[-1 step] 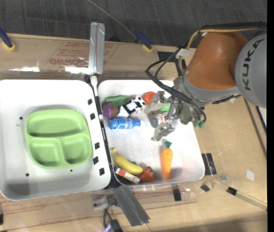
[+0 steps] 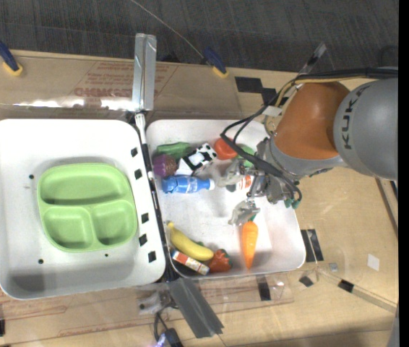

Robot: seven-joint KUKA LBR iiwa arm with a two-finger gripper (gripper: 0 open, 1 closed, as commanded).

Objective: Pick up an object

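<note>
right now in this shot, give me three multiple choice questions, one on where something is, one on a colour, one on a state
1. Where does the carrot lie?
A. in the left bin
B. in the right bin, near its front rim
C. on the bench outside both bins

2. What colour is the divided tray in the left bin?
A. green
B. red
C. blue

3. How is the blue bottle?
A. standing upright
B. lying on its side
C. hanging from the gripper

Answers:
1. B, it rests on the right bin floor by the front rim.
2. A, the tray is light green.
3. B, it lies flat beside the bin divider.
</note>
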